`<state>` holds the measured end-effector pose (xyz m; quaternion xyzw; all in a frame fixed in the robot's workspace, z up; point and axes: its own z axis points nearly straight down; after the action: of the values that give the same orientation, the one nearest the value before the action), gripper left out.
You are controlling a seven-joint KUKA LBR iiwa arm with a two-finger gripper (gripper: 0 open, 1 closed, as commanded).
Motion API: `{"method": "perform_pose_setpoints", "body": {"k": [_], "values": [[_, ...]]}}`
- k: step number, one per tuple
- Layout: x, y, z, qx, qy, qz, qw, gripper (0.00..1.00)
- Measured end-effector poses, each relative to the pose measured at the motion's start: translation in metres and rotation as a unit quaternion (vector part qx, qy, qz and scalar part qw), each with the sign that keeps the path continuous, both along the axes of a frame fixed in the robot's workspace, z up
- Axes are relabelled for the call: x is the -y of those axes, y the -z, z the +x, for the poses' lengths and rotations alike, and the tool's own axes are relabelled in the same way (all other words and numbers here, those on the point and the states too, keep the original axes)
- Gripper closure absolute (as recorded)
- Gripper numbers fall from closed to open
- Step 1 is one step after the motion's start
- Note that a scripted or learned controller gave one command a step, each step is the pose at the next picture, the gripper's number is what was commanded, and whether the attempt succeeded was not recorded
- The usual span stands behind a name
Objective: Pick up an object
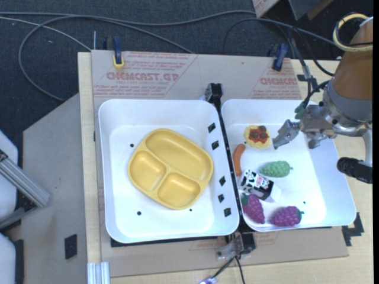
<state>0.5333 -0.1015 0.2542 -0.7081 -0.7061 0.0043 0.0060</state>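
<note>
The gripper (286, 135) hangs over the right bin (331, 188), and I cannot tell how it is set or whether it grips anything. Just at its nine o'clock lies a toy pizza slice (259, 136); a green grape bunch (276, 169) sits at its six o'clock.

Bench (148, 70) bears left bin (112, 158), right bin (331, 200), side by side.

A tray (170, 168) lies in the left bin (112, 158). The right bin (331, 188) holds toy foods (clustered toward its left side), the gripper (288, 134) above them.
</note>
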Motion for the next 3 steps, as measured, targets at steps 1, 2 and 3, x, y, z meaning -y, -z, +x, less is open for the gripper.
{"method": "perform_pose_setpoints", "body": {"k": [1, 2, 3], "values": [[0.000, -0.006, 0.002, 0.007, -0.001, -0.0008, 1.0000, 0.00], [0.001, 0.055, -0.005, 0.003, -0.001, 0.0000, 1.0000, 0.00], [0.008, 0.113, -0.010, 0.003, -0.001, 0.0001, 1.0000, 0.00]]}}
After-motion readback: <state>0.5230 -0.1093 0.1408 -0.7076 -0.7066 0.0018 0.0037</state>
